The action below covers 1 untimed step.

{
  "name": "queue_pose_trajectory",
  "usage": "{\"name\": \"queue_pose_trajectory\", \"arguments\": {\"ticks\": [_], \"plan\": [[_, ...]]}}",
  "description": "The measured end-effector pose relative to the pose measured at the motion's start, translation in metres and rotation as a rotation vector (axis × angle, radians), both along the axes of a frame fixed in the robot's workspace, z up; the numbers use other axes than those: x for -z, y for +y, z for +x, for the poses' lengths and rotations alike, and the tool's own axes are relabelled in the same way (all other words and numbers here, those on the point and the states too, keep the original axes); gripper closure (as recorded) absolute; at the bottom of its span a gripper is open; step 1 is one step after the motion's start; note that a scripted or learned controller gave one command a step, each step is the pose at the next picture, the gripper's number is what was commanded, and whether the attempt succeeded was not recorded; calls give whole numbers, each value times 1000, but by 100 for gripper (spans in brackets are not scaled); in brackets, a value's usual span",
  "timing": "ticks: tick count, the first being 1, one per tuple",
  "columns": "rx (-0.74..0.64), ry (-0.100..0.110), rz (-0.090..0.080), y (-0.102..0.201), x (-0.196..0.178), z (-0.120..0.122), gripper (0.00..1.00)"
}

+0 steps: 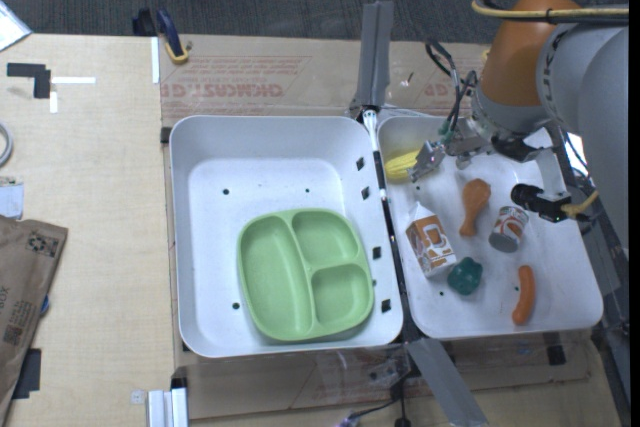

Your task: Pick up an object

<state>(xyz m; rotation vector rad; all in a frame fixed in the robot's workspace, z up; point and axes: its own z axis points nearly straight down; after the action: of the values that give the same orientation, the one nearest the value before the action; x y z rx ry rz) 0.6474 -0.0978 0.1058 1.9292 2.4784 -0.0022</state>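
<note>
Crowding is looking like the main worry here. The gripper (428, 161) is hanging low over the back left corner of the right bin (570, 315), just beside the yellow item (401, 164) tucked against the divider wall. From this slant I cannot tell whether its fingers are apart or together, and nothing is visibly sitting between them, so it is probably not carrying anything.

That corner is offering little room: the wall is standing right at the yellow item's side, so a finger could be catching the rim or shoving the piece flat against it instead of closing around it.

Better room is waiting mid-bin. The drumstick (474, 203), the small can (508, 228) and the carton (432, 245) are lying near one another, so a descent there could be nudging a neighbour. The sausage (523, 295) is lying apart near the front edge, with the green piece (464, 276) just beside the carton.

The left bin (200, 215) is holding a green divided plate (302, 272).
</note>
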Motion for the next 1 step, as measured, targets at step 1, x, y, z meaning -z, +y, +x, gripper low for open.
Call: {"name": "queue_pose_trajectory", "arguments": {"ticks": [1], "plan": [[87, 1, 1, -30, -8, -19, 0]]}}
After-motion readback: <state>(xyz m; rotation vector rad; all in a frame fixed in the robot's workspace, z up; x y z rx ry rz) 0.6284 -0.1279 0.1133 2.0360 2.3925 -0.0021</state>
